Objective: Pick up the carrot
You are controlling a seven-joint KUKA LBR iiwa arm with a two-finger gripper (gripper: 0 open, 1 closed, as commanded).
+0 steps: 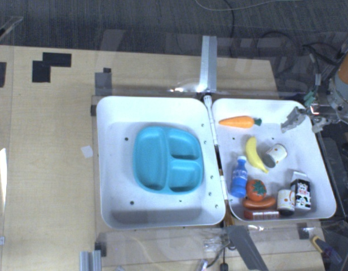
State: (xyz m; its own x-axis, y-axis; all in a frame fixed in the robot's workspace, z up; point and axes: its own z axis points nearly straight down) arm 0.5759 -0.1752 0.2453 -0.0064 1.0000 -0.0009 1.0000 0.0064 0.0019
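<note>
carrot [239, 121] lies at right bin's [326, 179] far edge; i see gripper [292, 120] nearby, fingers apart, holding nothing.

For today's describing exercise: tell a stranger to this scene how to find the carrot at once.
Look at the right-hand white bin, the one crowded with small items, not the one with the blue tray. Go to its far end, by the top rim. There lies the carrot, alone on its side: a plain orange cone with a small green tip, apart from the yellow banana nearer the middle.
</note>
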